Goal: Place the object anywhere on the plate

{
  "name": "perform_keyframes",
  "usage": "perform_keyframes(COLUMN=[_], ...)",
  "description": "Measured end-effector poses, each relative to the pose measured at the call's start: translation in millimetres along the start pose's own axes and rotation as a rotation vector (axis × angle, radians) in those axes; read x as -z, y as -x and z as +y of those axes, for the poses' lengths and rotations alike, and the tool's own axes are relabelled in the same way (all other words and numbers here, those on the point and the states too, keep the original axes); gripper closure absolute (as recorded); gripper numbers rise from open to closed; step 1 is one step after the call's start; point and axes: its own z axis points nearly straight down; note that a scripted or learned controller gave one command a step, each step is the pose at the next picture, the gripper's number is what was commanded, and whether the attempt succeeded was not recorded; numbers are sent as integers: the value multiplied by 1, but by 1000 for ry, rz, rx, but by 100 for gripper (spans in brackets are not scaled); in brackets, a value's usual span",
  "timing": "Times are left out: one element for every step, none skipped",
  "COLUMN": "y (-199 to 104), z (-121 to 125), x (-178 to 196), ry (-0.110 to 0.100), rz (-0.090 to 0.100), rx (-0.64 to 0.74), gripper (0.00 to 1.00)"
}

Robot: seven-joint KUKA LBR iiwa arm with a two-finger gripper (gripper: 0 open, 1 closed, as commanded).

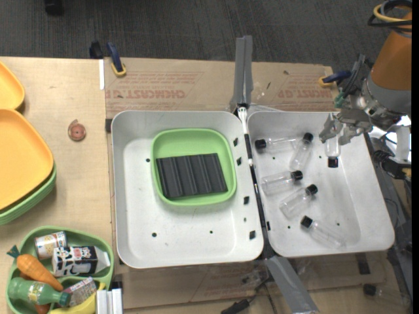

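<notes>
Grey arm (383, 93) with a broad orange band (yellow-and-black cable looped above), metal gripper (335, 136).

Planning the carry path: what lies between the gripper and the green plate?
In the camera view, between the gripper and the green plate lie clear vials and the bins' adjoining walls.

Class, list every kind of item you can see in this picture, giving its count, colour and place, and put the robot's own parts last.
Bins: two, white, side by side on the bench.
Plate: one, green, left bin.
Ridged slab: one, dark grey, on the plate.
Vials: about six, clear with black caps; five lie in the right bin, one hangs at the gripper.
Trays: stacked, orange, far left.
Bowl: one, green, bottom left, holding toy food.
Clamps: two, blue and yellow, on the cardboard's far edge.
Gripper: one, grey, above the right bin.
</notes>
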Motion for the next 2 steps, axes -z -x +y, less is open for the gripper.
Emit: perform_keyframes(y=[1,-47], z=[-41,-77], x=[-38,-2], ry=[0,0], rz=[1,1], rx=[186,328], gripper=[100,100])
